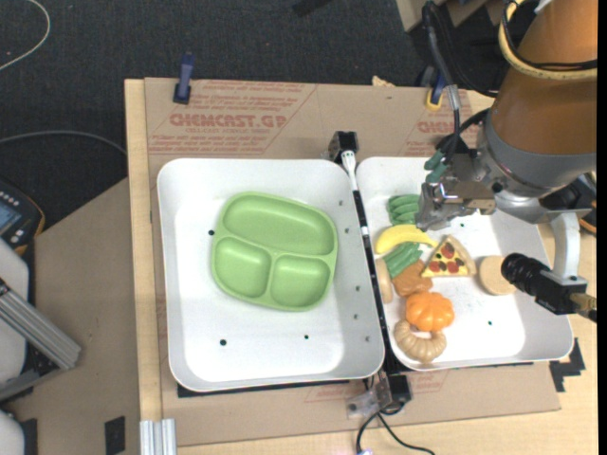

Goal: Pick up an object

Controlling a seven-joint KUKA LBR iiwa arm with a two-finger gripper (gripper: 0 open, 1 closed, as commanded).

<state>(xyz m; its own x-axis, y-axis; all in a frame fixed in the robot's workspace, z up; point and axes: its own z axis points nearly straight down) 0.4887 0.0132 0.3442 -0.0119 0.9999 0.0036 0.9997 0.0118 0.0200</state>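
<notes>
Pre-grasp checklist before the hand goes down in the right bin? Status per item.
1. Hand over the right bin: ok, above its upper left part.
2. Target below: ok, green toy and banana sit just beside it.
3. Nothing held yet: cannot tell, underside hidden.
4. Target isolated: not ok, banana, pizza slice, pumpkin and pretzel are bunched together.
5. Clearance from the divider rim: cannot tell, toys lie close to it.
6. Green divided plate in left bin: ok, away from the hand.

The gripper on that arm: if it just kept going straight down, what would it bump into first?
Probably the banana or the green beans beside it; the gripper hangs about over them, though depth is hard to judge.
</notes>
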